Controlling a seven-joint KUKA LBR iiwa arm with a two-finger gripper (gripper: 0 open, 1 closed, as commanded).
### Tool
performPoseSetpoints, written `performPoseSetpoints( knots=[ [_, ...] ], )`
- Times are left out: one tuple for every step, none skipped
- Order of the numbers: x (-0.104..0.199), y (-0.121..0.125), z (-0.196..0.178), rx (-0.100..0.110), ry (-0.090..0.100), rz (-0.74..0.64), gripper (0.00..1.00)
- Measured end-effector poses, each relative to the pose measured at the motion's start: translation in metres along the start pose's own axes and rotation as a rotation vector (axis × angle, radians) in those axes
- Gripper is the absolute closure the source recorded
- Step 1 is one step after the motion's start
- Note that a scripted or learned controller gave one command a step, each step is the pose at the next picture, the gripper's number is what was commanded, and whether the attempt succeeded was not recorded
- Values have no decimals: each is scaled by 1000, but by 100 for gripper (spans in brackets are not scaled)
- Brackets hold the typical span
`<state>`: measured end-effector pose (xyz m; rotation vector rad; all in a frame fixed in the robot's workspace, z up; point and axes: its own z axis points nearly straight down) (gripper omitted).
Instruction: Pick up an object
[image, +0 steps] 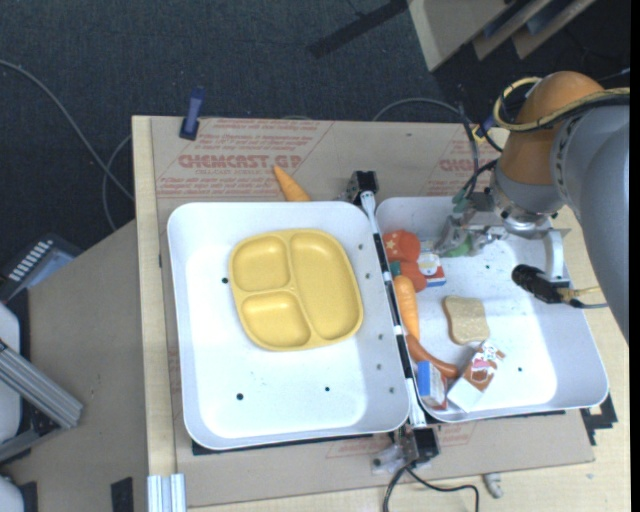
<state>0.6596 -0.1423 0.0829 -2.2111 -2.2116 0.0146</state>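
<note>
In the right bin (560, 365) lie several small things. A red tomato-like piece (402, 246) and a little white carton (430, 268) sit at its upper left. Below them a carrot (405, 305) lies along the left wall. A bread slice (466, 320) rests near the middle, and a red-and-white packet (480, 368) lies by the front edge. My gripper (462, 232) hangs low over the bin's upper part, just right of the tomato piece and the carton. Nothing shows between it and them.
The left bin (200, 300) holds a yellow divided plate (296, 288). An orange piece (290, 185) lies on the bench behind that bin. A blue thing (424, 381) and a curved orange strip (432, 357) sit at the right bin's front left. A black part (536, 283) juts beside the arm.
</note>
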Motion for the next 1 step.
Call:
performPoseSetpoints(
  knots=[
    [97,-13,-103,-20,-2,-2,100]
  ],
)
